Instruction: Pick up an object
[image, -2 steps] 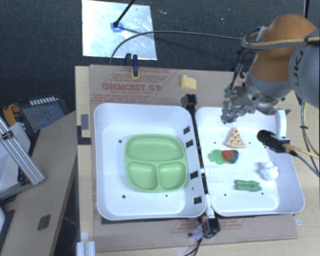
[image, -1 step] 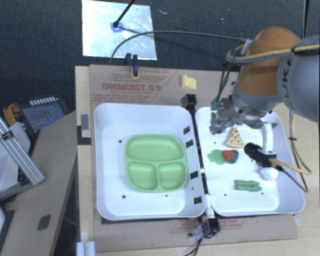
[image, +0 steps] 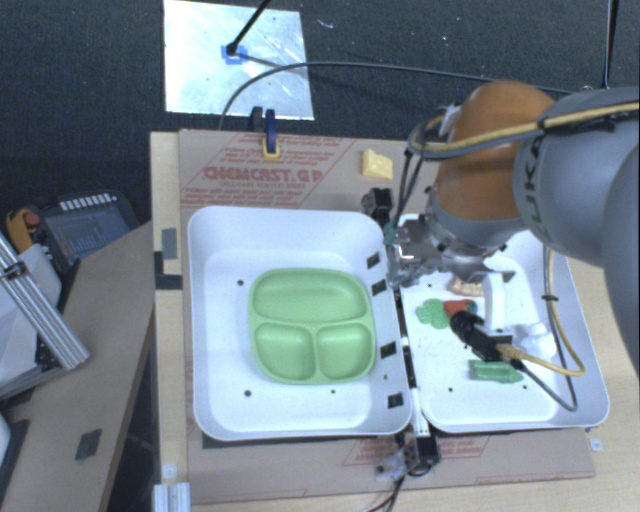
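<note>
In right bin, green piece beside gripper

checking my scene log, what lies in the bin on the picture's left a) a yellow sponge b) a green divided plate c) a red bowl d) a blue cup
b, a green plate with three compartments lies flat in the middle of that bin

red "CHEMCAST GP" lettering on the brown board, letters "UK" on the grey arm
</note>
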